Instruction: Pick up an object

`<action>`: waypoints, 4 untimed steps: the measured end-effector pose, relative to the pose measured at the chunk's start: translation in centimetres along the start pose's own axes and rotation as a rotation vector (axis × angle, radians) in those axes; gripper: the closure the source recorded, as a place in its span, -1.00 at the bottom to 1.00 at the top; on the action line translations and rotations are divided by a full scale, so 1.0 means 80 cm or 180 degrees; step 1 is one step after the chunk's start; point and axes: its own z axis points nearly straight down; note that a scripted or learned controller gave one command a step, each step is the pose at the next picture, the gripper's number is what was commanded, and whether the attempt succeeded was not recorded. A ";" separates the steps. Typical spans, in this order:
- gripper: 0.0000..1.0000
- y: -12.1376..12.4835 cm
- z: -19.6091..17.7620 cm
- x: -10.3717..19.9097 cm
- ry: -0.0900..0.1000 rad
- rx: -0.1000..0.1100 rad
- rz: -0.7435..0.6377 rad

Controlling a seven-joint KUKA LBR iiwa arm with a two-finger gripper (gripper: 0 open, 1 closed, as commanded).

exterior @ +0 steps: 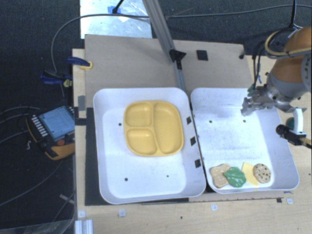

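Several small toy foods lie along the near edge of the right bin [234, 135]: a tan bread-shaped piece [219, 175], a green leafy piece [236, 177], a yellow cheese wedge [250, 173] and a round speckled cookie [262, 173]. They touch or overlap one another. My gripper [249, 106] hangs over the far right part of the right bin, well behind the foods, with nothing seen in it.
A yellow three-compartment plate [153, 128] sits in the left bin [112, 179]. A slanted metal pole [163, 28] crosses the back of the bench. A blue handheld device [52, 126] and cables lie on the floor to the left.
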 end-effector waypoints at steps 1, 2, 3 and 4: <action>1.00 0.011 -0.077 0.006 0.0000 -0.0003 -0.0005; 1.00 0.006 -0.153 -0.002 -0.0002 0.0000 -0.0002; 1.00 0.004 -0.157 0.063 0.0008 0.0018 -0.0012; 1.00 -0.004 -0.140 0.120 0.0008 0.0025 -0.0011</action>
